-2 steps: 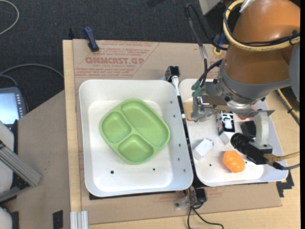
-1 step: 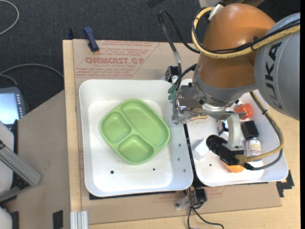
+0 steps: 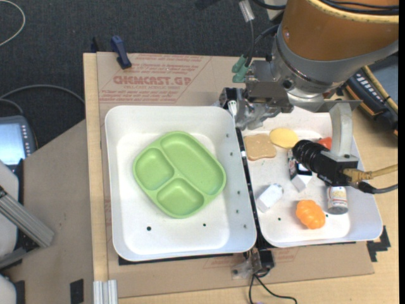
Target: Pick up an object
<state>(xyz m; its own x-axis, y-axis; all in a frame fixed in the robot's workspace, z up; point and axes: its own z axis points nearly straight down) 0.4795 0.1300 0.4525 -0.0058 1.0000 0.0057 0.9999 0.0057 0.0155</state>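
Over the far left corner of the right bin (image 3: 283, 228), in the camera view, you see the gripper (image 3: 250, 119) hanging under the grey wrist, close to the wall between the two bins. You cannot tell whether it is released or clenched, and nothing can be seen in its grasp. Just beside it lies a tan toast-shaped piece (image 3: 260, 147), with a yellow oval piece (image 3: 283, 137) touching that piece's far right corner. Nearer you in the same bin sit a small white block (image 3: 271, 195), an orange fruit-like piece (image 3: 310, 213) and a small labelled bottle (image 3: 337, 199). Your left bin (image 3: 126, 223) holds a green divided plate (image 3: 179, 173), lying flat.
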